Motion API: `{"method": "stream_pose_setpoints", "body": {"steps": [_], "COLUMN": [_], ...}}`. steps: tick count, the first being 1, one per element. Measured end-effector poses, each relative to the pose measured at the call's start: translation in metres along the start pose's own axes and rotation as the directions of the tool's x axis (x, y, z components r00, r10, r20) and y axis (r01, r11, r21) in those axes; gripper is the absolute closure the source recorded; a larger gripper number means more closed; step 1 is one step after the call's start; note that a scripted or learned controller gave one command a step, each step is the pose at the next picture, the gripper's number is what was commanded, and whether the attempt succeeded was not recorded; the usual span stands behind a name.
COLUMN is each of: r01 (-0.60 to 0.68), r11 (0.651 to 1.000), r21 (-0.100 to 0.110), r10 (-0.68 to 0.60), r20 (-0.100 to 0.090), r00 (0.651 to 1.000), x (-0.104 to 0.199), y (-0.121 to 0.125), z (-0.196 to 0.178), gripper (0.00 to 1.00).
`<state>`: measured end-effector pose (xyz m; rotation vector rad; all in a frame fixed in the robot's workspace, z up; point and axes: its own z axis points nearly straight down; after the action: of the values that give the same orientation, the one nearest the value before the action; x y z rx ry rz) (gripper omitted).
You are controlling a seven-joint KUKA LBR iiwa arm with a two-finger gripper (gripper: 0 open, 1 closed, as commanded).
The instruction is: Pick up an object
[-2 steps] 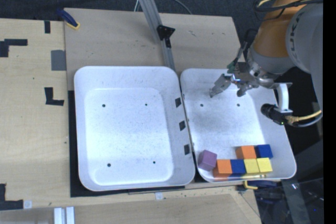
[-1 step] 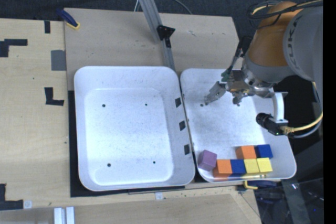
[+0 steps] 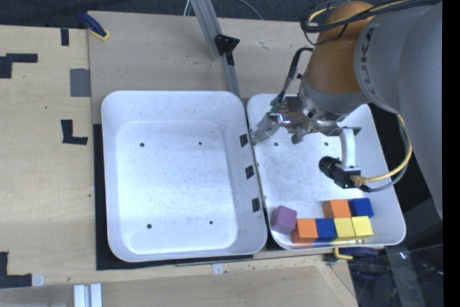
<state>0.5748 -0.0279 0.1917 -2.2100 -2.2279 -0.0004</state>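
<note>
The grey arm (image 3: pixel 402 47) bends down over the right bin (image 3: pixel 381 154), its gripper (image 3: pixel 280 127) spread open above bare floor.

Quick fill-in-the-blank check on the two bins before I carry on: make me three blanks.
1. All the blocks lie in the ____ bin.
2. The block nearest the left bin is ____ in colour.
3. The gripper hangs above the right bin's ____ end, away from the blocks.

Missing words: right; purple; far
</note>
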Motion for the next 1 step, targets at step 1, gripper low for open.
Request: {"method": "stream_pose_setpoints", "body": {"steps": [1], "r01": [0.000], "r11": [1.000], "r21": [-0.006], "r10": [0.000], "r20": [0.000], "r00": [1.000], "x": [0.0572], "y": [0.0427], "z": [-0.0332], "gripper": [0.00]}}
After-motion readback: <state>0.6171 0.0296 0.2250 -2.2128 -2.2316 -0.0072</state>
